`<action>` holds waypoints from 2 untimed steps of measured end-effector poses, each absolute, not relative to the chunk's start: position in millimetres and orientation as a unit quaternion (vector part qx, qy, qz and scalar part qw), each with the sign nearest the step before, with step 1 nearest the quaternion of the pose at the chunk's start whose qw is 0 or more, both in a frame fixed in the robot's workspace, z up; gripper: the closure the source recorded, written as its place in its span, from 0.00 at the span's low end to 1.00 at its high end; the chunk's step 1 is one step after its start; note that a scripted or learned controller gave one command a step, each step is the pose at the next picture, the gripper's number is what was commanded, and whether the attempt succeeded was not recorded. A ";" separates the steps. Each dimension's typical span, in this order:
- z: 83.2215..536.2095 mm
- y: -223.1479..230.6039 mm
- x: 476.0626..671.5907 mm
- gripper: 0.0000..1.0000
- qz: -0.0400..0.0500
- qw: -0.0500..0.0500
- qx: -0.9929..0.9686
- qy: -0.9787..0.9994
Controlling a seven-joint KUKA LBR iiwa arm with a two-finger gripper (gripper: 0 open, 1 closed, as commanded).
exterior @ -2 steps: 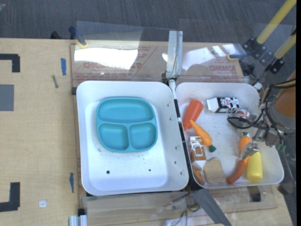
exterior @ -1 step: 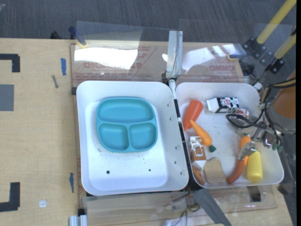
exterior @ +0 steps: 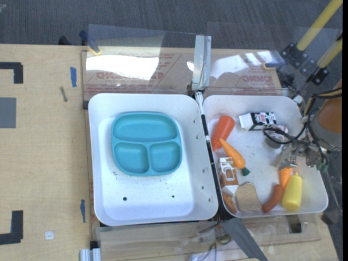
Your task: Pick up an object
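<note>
Hovering tool [exterior: 291, 157] low in the right bin [exterior: 255, 103], just above the mustard bottle [exterior: 292, 192]; can't tell the grip.

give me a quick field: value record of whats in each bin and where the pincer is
left bin: blue three-part tray
right bin: orange bottle, toy carrot, yellow bottle, sausage, bread slice, small white carton, brown-and-white packet
pincer: low over the right bin's right side, above the yellow bottle
pincer hold: cannot tell
arm: enters from the right edge
</note>
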State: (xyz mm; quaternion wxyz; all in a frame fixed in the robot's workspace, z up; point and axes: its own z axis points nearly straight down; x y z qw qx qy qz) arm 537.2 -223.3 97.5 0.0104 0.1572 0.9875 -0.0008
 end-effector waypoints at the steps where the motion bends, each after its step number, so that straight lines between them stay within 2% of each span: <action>1: 96.4 -222.9 536.7 0.00 -0.001 0.009 0.157 0.988; 2: 87.9 -222.8 522.3 0.00 0.001 0.007 0.206 0.979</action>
